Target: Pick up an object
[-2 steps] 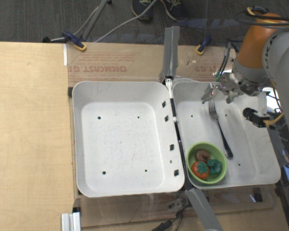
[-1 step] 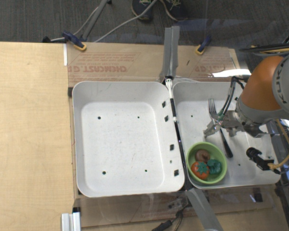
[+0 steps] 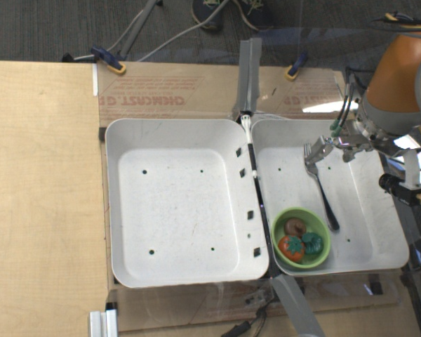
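Observation:
A grey metal fork [image 3: 321, 187] lies in the right bin [image 3: 365, 255], tines toward the back and handle toward the front. A green bowl [image 3: 302, 239] sits at that bin's front left corner and holds a red-orange piece, a teal piece and a brownish piece. My gripper [image 3: 342, 146] hangs over the back of the right bin, just right of the fork's tines, below the orange band [image 3: 400, 72] of the arm. I cannot make out whether it touches the fork.
The left bin [image 3: 116, 188] stands beside the right one, with a divider rail [image 3: 251, 167] between them. Brown cardboard and two clamps lie behind the bins. A light wooden board covers the bench on the left. Cables and arm parts crowd the right edge.

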{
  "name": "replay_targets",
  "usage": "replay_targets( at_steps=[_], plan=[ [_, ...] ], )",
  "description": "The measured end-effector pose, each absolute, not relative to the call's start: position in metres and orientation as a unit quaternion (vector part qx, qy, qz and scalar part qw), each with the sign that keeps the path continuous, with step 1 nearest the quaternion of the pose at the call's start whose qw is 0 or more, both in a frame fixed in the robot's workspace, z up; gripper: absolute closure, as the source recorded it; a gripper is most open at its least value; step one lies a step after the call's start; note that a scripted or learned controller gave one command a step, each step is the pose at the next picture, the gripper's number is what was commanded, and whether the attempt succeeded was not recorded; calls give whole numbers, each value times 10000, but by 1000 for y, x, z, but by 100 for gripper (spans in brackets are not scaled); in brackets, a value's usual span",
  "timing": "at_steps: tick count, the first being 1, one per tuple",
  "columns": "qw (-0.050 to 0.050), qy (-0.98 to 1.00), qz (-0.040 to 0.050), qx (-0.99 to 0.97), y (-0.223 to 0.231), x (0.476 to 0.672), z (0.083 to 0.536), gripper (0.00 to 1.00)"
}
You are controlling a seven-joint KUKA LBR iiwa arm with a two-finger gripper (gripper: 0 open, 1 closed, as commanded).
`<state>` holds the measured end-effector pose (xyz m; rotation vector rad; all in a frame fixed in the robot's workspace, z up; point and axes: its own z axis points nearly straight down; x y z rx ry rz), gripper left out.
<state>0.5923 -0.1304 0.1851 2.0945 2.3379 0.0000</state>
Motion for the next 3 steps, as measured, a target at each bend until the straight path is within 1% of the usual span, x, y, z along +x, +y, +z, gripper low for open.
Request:
replay_targets(
  at_steps=[1, 2, 3],
  plan=[
    [14, 7446, -6, 6675, -131, 593, 193, 100],
    [13, 7447, -7, 6674, -131, 592, 193, 0],
    [24, 7381, 14, 6747, -97, 609, 96, 0]
  ],
)
